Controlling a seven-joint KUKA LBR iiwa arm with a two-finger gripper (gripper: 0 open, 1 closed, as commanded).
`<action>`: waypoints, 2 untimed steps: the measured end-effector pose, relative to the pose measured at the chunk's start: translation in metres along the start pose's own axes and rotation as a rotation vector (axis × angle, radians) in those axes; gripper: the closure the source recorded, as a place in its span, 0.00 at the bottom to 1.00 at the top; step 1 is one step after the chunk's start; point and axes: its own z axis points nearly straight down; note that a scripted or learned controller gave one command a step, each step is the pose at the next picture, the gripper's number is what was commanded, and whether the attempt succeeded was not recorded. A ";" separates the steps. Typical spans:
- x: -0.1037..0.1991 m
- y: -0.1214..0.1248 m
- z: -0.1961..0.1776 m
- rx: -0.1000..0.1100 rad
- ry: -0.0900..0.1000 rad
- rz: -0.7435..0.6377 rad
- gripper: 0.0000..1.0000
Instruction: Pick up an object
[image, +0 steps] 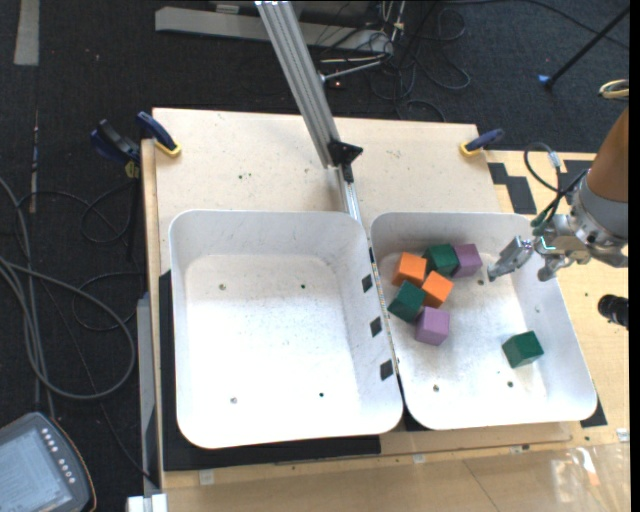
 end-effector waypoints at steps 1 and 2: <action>0.000 0.001 -0.003 -0.005 -0.002 -0.002 0.00; 0.004 -0.005 0.042 0.000 0.000 0.000 0.00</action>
